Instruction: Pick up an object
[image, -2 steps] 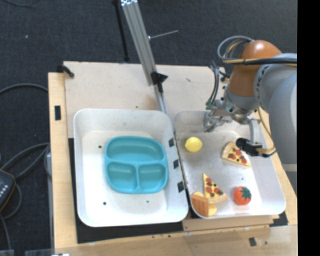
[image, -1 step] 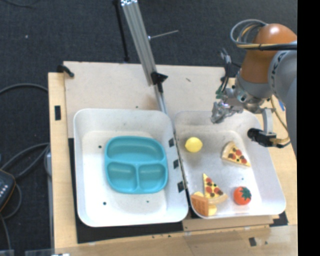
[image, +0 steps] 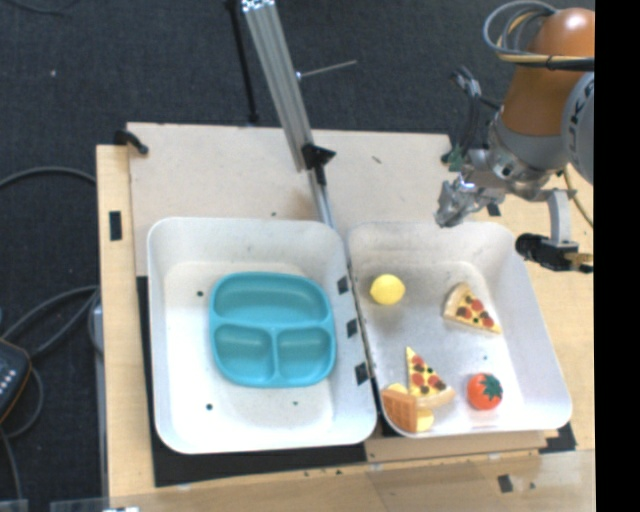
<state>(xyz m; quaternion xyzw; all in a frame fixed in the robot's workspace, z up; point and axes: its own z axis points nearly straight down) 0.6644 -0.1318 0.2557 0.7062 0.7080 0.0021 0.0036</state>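
Hovering over the far rim of the right bin (image: 520, 262), our hand (image: 452, 212) carries nothing we can see, its grip unreadable, while the yellow ball (image: 388, 290) and pizza slice (image: 470, 309) lie below it, nothing lifted yet.

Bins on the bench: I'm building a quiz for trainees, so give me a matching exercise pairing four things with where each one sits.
Things:
1. teal tray
2. yellow ball
3. red tomato
4. gripper

Places:
A. near right corner of right bin
B. above right bin's far edge
C. middle of left bin
D. right bin, by the divider

Pairs: 1-C, 2-D, 3-A, 4-B
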